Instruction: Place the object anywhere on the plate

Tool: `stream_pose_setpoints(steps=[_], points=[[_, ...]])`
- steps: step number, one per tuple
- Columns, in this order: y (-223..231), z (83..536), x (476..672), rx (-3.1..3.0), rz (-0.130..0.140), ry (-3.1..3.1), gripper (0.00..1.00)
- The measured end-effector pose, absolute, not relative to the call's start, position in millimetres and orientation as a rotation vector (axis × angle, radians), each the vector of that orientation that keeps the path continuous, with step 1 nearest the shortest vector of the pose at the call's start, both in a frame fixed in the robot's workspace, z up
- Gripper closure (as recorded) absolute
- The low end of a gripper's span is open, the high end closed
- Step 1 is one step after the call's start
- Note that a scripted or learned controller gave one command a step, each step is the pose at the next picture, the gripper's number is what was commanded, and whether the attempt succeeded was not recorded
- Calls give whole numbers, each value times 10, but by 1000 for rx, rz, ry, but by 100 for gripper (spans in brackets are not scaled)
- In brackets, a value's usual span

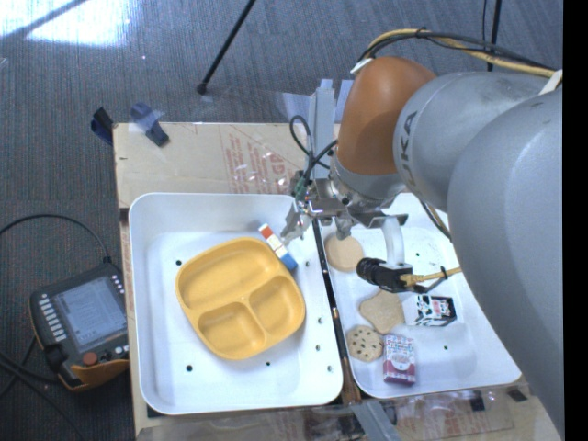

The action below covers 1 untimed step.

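Observation:
A yellow three-part plate (pixel 241 297) lies in the left white bin (pixel 156 338). A small block-like object (pixel 276 244), white with red and blue, sits at the plate's upper right rim, half over the bin floor. My gripper (pixel 296 220) reaches down from the orange-banded wrist (pixel 381 118), and its tip is right above and beside that object. Whether the object is in its grip is hidden by the gripper body.
The right bin (pixel 487 356) holds a round tan biscuit (pixel 342 254), a toast-shaped piece (pixel 382 312), a chocolate-chip cookie (pixel 365 343), a red packet (pixel 400 358) and a small milk carton (pixel 432 310). The ridge between the bins (pixel 329 310) runs just right of the plate.

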<state>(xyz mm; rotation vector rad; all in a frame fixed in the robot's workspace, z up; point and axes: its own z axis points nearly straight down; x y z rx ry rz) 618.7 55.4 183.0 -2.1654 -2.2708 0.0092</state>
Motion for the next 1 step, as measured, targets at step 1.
stream_pose_setpoints(steps=[1], points=[[302, 1823, 6282, -2632, 14, -1709, 0]])
